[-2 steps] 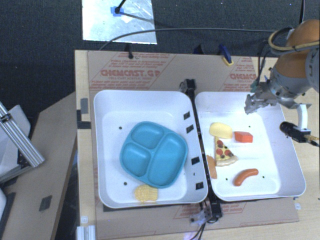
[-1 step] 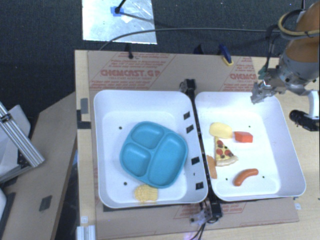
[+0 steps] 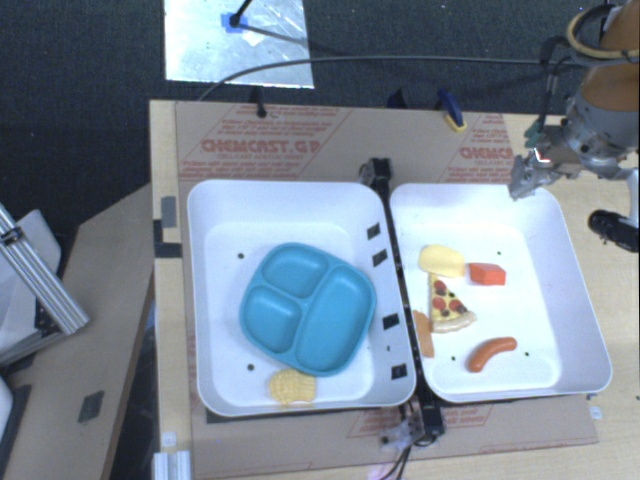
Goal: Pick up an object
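The right bin (image 3: 560,258) holds a pale yellow piece (image 3: 441,260), an orange-red block (image 3: 487,274), a pizza slice (image 3: 449,305), a thin orange stick (image 3: 424,332) and a sausage (image 3: 491,353). My gripper (image 3: 526,181) hangs over the far rim of the right bin, near its back right corner, apart from all of these. Nothing shows between its fingers.
In the left bin (image 3: 215,268) a blue divided tray (image 3: 306,308) lies in the middle, with a yellow corn piece (image 3: 292,387) at its near edge. A black divider (image 3: 392,268) runs between the bins. A cable crosses the dark floor behind the bench.
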You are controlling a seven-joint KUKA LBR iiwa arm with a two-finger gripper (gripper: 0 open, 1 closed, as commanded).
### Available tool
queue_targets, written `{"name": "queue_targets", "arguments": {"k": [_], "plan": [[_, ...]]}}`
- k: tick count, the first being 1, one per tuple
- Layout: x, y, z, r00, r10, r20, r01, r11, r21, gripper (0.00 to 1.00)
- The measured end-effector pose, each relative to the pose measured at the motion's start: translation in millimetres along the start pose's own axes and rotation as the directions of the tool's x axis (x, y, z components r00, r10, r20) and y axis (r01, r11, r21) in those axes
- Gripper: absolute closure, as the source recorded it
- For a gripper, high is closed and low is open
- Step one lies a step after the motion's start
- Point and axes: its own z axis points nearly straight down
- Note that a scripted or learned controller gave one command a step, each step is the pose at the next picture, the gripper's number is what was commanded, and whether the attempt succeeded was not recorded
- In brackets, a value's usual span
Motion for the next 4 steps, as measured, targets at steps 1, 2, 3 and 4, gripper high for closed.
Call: {"name": "queue_targets", "arguments": {"k": [1, 2, 3, 4], "plan": [[59.6, -7.2, 11.7, 1.000, -0.004, -0.003, 0.004, 1.000, 0.004, 1.00], [115.3, 0.1, 21.8, 1.000, -0.004, -0.003, 0.004, 1.000, 0.003, 1.00], [163.5, -5.6, 33.1, 1.000, -0.003, -0.002, 0.003, 1.000, 0.003, 1.00], [209.2, -15.1, 33.1, 1.000, -0.003, -0.002, 0.003, 1.000, 0.005, 1.00]]}}
